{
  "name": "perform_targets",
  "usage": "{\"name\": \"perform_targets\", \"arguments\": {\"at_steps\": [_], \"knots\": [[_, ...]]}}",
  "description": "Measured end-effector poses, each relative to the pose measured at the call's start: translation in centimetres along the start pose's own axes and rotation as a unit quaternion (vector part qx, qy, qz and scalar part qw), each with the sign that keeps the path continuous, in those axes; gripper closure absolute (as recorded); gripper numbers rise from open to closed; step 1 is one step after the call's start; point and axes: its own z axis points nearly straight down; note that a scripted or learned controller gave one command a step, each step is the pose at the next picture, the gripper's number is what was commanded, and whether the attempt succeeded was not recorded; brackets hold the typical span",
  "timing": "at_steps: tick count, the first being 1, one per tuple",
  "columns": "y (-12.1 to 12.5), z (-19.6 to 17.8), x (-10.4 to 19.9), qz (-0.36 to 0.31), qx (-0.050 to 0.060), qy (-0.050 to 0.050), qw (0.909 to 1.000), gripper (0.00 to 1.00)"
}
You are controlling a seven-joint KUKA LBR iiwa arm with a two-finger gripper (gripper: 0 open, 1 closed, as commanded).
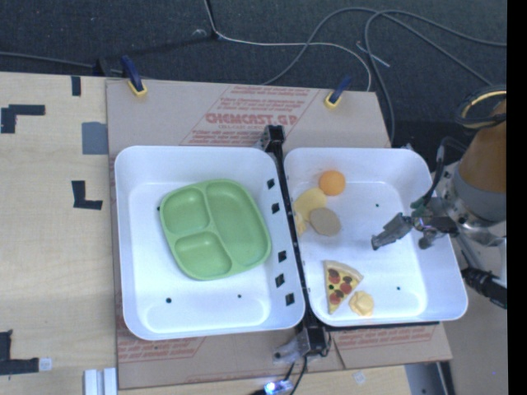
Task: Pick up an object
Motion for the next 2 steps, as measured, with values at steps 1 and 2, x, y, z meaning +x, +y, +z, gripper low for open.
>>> {"name": "perform_targets", "arguments": {"at_steps": [1, 2], "knots": [[0.3, -0.7, 0.1, -0.002, -0.006, -0.001, 1.0000, 0.00], [-0.3, 4.0, 0.5, -0.002, -0.004, -0.001, 1.0000, 0.00]]}}
